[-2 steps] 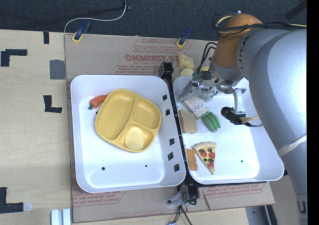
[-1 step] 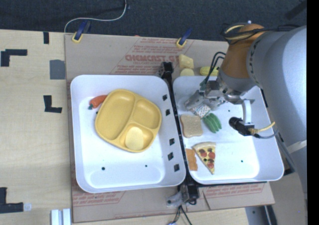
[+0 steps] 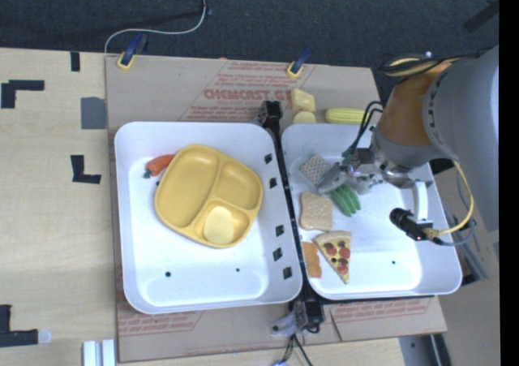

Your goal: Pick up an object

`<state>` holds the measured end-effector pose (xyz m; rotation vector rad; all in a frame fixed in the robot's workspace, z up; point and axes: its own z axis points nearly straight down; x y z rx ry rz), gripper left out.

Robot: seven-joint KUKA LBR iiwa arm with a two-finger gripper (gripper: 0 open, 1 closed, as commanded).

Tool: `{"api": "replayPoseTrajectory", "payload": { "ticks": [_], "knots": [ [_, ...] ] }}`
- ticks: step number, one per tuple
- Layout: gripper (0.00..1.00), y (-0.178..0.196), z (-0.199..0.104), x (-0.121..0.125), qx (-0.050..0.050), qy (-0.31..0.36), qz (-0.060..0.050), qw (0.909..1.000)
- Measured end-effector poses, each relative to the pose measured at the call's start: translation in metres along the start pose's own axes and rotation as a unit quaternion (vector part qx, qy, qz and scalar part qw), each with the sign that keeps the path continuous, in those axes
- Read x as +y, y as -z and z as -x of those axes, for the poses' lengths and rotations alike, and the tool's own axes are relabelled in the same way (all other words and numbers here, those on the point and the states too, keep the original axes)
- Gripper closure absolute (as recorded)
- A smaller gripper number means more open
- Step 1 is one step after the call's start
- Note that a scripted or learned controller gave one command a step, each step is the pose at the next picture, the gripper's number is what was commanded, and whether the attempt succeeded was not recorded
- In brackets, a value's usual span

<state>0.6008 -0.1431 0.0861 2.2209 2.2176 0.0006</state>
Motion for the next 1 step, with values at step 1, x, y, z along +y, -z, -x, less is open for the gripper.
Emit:
{"api": "replayPoseTrajectory", "payload": {
  "ticks": [1],
  "knots": [
    [1.0,0.0101,-0.0016,0.0016,0.0,0.001,0.001,1.0]
  ]
}}
